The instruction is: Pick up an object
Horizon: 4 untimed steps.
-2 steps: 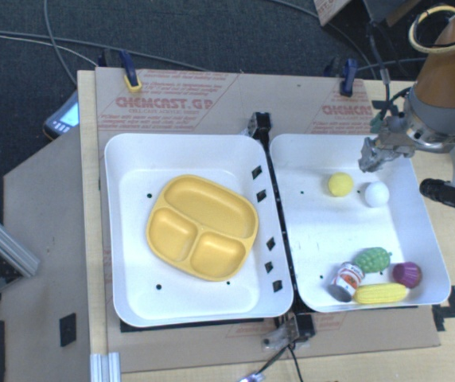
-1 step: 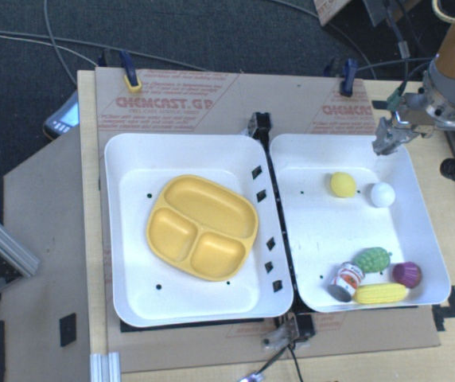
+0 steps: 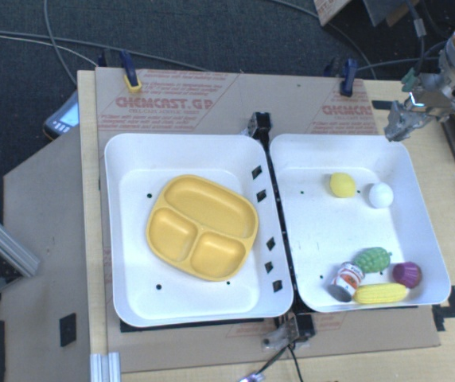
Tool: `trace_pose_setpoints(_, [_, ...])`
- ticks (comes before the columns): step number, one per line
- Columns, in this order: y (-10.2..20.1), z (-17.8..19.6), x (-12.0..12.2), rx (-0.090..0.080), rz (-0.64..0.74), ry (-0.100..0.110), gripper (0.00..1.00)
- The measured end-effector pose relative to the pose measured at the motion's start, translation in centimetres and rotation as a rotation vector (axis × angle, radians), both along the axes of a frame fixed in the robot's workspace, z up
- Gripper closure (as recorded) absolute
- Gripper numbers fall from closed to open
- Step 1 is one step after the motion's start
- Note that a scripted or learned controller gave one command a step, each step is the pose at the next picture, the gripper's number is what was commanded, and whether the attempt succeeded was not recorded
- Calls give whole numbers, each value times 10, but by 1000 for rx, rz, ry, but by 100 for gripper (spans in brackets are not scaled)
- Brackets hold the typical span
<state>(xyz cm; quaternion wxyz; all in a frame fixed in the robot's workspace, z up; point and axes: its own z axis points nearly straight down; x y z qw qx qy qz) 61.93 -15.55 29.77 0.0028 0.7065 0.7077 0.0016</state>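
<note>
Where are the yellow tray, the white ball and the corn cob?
yellow tray (image 3: pixel 202 228), camera view, on the ridge where its compartments meet.
white ball (image 3: pixel 380 196), camera view, middle of its top.
corn cob (image 3: pixel 381 294), camera view, middle of its length.

The two white bins (image 3: pixel 124 237) look like smooth, shiny plastic, and the yellow tray (image 3: pixel 202 227) looks like smooth plastic that shines a little. The tabletop (image 3: pixel 211 94) is flat brown board, dull like cardboard. The little toy foods (image 3: pixel 380 294) look like smooth plastic too.
</note>
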Motion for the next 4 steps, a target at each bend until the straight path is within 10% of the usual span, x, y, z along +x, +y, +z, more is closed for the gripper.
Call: trace_pose_setpoints(4, [209, -59, -30, 3, 2, 12, 100])
